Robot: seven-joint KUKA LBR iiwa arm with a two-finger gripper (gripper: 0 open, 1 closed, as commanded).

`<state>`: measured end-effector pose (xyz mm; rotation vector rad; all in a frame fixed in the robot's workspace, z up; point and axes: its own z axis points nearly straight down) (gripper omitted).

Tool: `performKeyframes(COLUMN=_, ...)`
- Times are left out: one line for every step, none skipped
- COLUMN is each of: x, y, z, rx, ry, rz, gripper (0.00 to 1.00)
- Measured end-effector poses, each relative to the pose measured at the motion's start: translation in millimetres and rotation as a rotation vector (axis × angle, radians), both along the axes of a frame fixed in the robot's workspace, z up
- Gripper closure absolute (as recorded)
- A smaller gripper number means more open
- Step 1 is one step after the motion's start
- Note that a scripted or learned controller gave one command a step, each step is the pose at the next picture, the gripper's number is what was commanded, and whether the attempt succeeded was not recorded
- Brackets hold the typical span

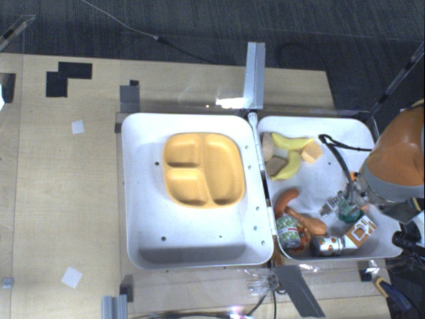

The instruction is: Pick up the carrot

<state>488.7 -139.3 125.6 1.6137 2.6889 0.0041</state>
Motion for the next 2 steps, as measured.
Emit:
performKeyframes(x=3.9, y=-1.7, z=-34.4, rx=-0.009, ry=-0.012, rz=0.416, gripper=1.00)
performKeyframes(x=5.7, y=12.7, z=-33.8, rx=-0.018, ry=-0.015, rz=0.717, gripper=1.00)
